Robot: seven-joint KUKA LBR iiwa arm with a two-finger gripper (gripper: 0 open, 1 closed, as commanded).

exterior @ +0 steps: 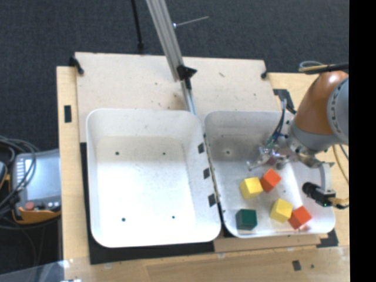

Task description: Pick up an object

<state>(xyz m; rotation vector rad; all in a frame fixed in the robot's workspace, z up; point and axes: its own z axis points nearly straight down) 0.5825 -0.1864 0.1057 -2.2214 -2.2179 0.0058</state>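
My gripper (265, 157): low over the right bin (230, 135), in its upper middle part, metal fingers pointing toward the left. Whether it is parted or closed I cannot tell; nothing shows held in it.

My arm (320, 113): grey wrist with orange band, entering from the right, above the right bin's far right corner.

Contents of the right bin, nearest to my gripper first:
- Orange block (271, 180): small cube, tilted, just below my gripper and apart from it; touching or nearly touching the next item on its left.
- Yellow block (251, 187): small cube, just left of the orange block, near the bin's middle.
- Second yellow block (281, 210): small cube, lower in the bin, near the front wall.
- Second orange block (300, 217): small cube, right beside the second yellow block, on its right, close to the front right corner.
- Green block (246, 219): dark cube, by the front wall, well left of the last pair, standing alone.

All five lie loose on the bin floor, none stacked. The two blocks below my gripper crowd each other; the front pair likewise.

Left bin (106, 128): white, shallow, beside the right bin, sharing the middle divide.

Aluminium rail (167, 40): slanted, rising from the back of the bench between the bins.

Bench (129, 75): pale board under both bins.

Off the bench, left: grey control pendant (35, 181) with cables.
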